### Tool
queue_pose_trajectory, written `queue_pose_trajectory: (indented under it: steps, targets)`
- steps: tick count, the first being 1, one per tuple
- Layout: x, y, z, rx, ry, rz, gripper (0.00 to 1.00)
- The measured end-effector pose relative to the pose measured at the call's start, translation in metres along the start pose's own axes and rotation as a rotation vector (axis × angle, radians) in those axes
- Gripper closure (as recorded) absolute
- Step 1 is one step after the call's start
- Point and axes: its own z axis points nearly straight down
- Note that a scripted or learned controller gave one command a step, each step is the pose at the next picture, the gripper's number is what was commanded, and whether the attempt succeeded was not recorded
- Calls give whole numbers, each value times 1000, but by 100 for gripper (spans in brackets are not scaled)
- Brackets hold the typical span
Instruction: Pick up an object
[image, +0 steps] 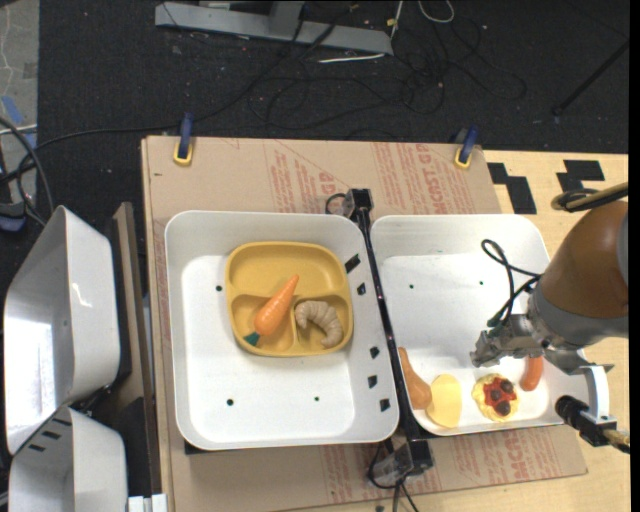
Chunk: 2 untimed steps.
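In the right bin, along its front edge, lie an orange drumstick-like piece, a pale yellow piece, a small tart with red and dark bits and a short orange-red piece. My gripper hangs low over the front right of this bin, just above and behind the tart, beside the orange-red piece. Nothing shows between its tips. A yellow divided plate in the left bin carries a toy carrot and a beige shrimp-like piece.
A black cable loops from the arm over the right bin's back area. Black clips line the divider between the bins. The cardboard bench top surrounds both bins, with yellow clamps at its far edge. White containers stand at the left.
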Motion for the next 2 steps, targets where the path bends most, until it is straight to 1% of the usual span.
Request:
queue_pose_trajectory:
  steps: [1,2]
  targets:
    - [-2,11,-55,-6,-3,-6,100]
    - [2,9,-99,-4,-2,-6,100]
